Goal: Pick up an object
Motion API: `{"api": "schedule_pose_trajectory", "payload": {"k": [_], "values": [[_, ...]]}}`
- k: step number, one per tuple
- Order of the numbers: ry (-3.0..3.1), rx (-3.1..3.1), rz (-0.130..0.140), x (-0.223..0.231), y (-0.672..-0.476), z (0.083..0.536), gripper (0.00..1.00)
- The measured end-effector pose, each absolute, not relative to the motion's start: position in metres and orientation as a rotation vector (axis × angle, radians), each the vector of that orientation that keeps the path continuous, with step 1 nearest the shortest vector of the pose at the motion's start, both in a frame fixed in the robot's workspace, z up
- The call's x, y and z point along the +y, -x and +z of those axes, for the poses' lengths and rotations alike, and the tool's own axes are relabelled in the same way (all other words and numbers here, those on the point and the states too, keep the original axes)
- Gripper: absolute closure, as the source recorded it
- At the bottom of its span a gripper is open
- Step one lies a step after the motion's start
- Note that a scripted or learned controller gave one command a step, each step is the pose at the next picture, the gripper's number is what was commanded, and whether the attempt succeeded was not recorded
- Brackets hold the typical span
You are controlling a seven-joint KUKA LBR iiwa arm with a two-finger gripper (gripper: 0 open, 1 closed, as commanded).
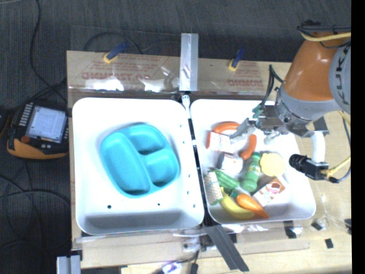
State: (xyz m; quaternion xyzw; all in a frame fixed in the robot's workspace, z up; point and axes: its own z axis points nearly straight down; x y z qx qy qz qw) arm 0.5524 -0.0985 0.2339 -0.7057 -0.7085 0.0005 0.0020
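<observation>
Above the right bin (308, 207), my pincer (258, 124) hangs over the upper part of a heap of toy food, my grey arm and its orange band (311, 67) reaching in from the right side of the bench (80, 79). I cannot tell from this slanted view how my pincer is set, and nothing shows clearly gripped in it, so I judge the step to be the approach: choosing and closing in on a piece, with the lift not yet made. The nearest candidates lie just beneath and beside my tip: an orange sausage-like piece (228, 127) at the top of the heap and a slim orange carrot (248, 146) tilted just below me. Farther down are a yellow round piece (272, 164), green vegetables (250, 176), a banana (234, 206) and a second carrot (251, 202) near the bin's front wall. The left bin (85, 210) carries a blue divided tray (140, 158), well apart from my work. The next move, as I judge it, calls for a straight descent onto one piece that stands free of its neighbours, a firm close, then a clean lift; the crowding makes a two-object snag or a slip the likely risk.
</observation>
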Motion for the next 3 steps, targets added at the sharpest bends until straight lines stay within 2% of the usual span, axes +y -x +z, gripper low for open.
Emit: {"api": "schedule_pose_trajectory", "payload": {"k": [1, 2, 3], "values": [[2.071, -2.359, 0.001, -0.148, -0.56, 0.145, 0.0], [2.131, -2.319, -0.009, -0.183, -0.577, 0.09, 0.0], [2.13, -2.32, -0.016, -0.182, -0.579, 0.1, 1.0]]}}
